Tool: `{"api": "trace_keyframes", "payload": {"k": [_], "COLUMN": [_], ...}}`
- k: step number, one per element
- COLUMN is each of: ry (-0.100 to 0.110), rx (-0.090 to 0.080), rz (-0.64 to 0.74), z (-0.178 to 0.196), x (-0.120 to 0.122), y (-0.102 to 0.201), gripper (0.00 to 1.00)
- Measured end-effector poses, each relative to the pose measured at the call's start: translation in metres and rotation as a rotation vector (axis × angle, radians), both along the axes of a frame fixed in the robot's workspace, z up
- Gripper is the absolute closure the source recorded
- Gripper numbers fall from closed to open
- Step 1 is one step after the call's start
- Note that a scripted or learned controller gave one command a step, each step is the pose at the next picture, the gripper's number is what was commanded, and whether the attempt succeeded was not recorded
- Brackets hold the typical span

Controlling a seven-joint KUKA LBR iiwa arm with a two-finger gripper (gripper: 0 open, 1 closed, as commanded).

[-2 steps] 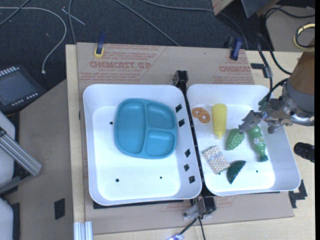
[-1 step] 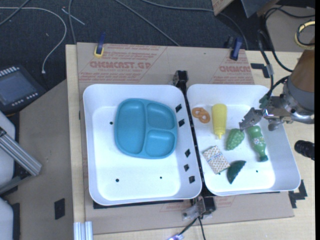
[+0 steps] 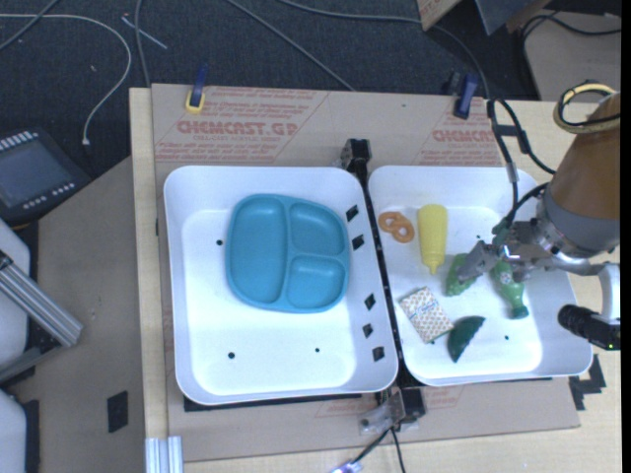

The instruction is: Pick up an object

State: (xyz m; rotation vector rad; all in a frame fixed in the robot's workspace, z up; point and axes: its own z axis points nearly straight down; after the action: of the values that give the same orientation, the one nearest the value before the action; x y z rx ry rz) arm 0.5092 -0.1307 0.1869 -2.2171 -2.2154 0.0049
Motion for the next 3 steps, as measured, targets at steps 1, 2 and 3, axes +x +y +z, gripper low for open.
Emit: {"api": "trace_keyframes", "payload": {"k": [1, 2, 3], "ry": [0.001, -0.003, -0.008], "rx": [0.0, -0.001, -0.001], "rz": [0.0, 0.0, 0.0], "z": [-0.058, -0.104, -0.091], "x": [0.004, 0.004, 0.005], "y": [-0.007, -0.006, -0.006], "gripper": [0.0, 0.0, 1.0]}}
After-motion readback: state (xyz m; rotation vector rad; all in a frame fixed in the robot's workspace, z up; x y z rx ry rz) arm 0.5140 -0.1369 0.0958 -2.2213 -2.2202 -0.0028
